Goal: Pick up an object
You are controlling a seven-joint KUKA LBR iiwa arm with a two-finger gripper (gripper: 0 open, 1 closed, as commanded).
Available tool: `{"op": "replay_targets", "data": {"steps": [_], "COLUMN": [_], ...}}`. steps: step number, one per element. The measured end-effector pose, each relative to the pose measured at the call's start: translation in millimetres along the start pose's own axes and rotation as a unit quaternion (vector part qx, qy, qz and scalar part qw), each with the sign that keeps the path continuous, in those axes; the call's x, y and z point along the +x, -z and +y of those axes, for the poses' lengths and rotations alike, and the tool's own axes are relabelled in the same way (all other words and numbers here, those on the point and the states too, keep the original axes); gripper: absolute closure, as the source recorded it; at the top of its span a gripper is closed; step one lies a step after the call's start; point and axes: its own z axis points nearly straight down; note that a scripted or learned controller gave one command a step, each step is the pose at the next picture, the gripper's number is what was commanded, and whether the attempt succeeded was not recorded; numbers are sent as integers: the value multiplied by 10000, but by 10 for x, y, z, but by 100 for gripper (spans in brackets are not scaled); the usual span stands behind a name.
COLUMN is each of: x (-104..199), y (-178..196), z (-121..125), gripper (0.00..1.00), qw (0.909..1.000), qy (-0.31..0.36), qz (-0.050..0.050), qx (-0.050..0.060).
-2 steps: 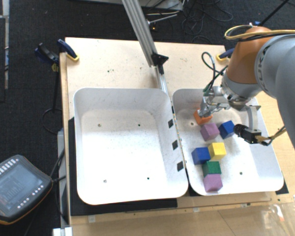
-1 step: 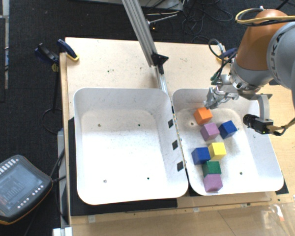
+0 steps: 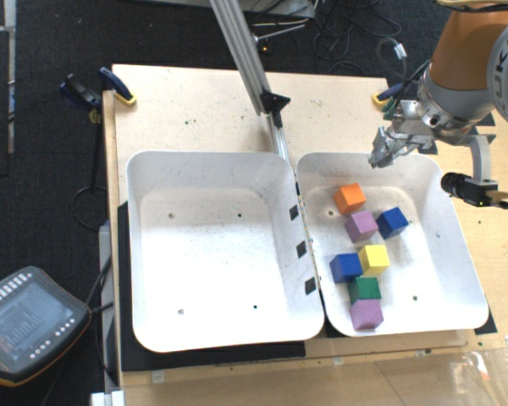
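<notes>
The right bin (image 3: 444, 227) holds several small blocks. An orange block (image 3: 350, 198) lies nearest the back, with a light purple block (image 3: 361, 224) and a blue block (image 3: 393, 222) just in front of it. Further forward are a yellow block (image 3: 375, 257), a second blue block (image 3: 345, 266), a green block (image 3: 365, 288) and another purple block (image 3: 367, 314). My gripper (image 3: 382, 156) hangs above the bin's back rim, up and to the right of the orange block, with no block between its fingers.
The left bin (image 3: 212, 244) lies beside the right one. A slanted metal pole (image 3: 241, 45) runs down to the gap between the bins. Blue and yellow clamps (image 3: 97, 91) grip the bench's back corners. A teach pendant (image 3: 30, 320) lies at the lower left.
</notes>
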Motion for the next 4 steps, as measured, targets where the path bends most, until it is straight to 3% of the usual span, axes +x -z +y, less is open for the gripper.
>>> {"op": "replay_targets", "data": {"steps": [1, 3, 4], "x": [-1, 970, 1382], "y": [315, -29, -4], "z": [15, -332, -580], "gripper": [100, 100, 100], "qw": [10000, 10000, 10000], "qy": [1, 25, 27], "qz": [4, 18, 20], "qx": [13, 60, 53]}}
